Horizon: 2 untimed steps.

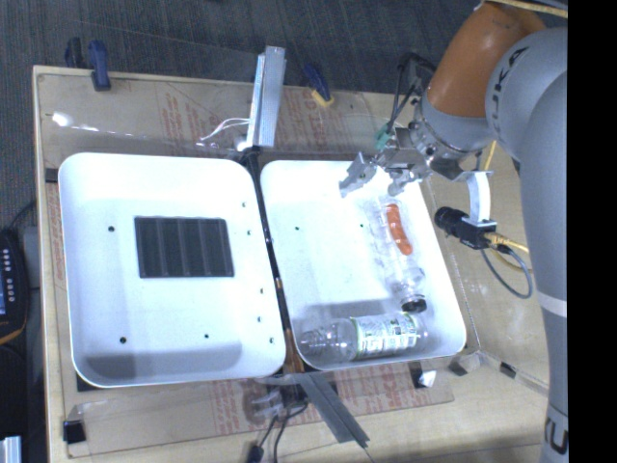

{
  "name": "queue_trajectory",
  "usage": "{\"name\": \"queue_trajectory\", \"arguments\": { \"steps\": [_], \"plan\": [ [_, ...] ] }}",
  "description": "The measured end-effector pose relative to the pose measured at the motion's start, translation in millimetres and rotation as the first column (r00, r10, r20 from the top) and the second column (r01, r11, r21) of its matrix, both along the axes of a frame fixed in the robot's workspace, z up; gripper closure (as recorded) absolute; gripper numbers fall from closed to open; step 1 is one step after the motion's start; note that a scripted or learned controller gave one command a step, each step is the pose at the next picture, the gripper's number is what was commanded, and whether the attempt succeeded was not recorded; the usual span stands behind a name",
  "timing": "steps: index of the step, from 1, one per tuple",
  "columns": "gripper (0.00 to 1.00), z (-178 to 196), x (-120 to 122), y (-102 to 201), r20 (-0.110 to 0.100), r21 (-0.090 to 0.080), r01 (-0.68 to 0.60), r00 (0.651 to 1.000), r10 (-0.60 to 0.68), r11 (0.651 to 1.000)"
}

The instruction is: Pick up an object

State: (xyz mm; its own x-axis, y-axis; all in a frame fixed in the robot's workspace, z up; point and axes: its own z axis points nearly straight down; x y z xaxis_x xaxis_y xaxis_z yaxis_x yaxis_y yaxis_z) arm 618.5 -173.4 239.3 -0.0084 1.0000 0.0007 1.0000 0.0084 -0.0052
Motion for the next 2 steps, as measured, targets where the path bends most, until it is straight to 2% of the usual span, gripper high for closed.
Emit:
{"name": "queue_trajectory", "arguments": {
  "steps": [1,2],
  "plan": [
    [0.00,-26.3,-14.5,-36.2,0.002,0.001,-0.094,0.996,0.094,0.996],
    [0.00,-45.7,-0.7,-33.7,0.001,0.002,-0.249,0.968,0.249,0.968]
  ]
}}
